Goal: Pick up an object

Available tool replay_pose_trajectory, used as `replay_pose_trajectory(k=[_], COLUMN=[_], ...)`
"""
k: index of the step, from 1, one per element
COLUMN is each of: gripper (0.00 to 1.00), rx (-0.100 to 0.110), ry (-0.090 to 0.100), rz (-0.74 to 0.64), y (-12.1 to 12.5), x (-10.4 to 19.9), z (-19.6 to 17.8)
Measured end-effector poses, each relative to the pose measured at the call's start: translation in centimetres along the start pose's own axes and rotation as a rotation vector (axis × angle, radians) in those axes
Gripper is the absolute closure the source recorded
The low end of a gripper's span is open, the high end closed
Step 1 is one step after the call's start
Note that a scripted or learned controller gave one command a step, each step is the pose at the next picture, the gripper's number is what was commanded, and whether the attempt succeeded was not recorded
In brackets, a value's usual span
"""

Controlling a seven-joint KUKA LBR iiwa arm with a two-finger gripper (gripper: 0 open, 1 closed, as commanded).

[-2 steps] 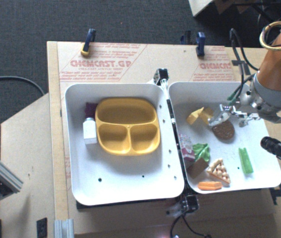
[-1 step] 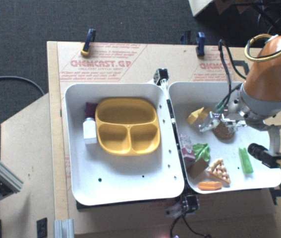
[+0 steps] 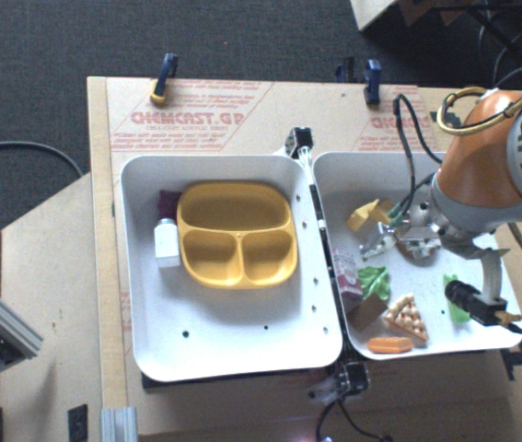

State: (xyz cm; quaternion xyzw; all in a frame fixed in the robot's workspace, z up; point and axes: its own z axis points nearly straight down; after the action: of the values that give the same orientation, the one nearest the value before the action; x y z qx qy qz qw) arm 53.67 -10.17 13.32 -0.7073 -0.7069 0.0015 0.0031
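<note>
My gripper [image 3: 377,238] hangs over the upper middle of the right bin [image 3: 334,178], reaching in from the right. Just above and left of it lies a yellow wedge [image 3: 364,215]. A green leafy piece [image 3: 374,280] lies just below the gripper. Further down are a tan waffle-patterned slice [image 3: 405,319] and an orange carrot-like piece [image 3: 389,344]. I see nothing held by the gripper.
The left bin [image 3: 141,274] holds a yellow divided plate [image 3: 237,233], a small white bottle [image 3: 167,242] and a dark purple thing [image 3: 169,201]. In the right bin, a maroon piece [image 3: 348,288] and a brown block [image 3: 364,311] lie by the left wall, with a green bit [image 3: 456,311] at the right.
</note>
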Motion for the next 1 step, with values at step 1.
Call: replay_pose_trajectory(k=[1], gripper=[0.0], rx=[-0.001], ry=[0.0], rz=[0.001], y=[-0.05], x=[0.06], z=[5.15])
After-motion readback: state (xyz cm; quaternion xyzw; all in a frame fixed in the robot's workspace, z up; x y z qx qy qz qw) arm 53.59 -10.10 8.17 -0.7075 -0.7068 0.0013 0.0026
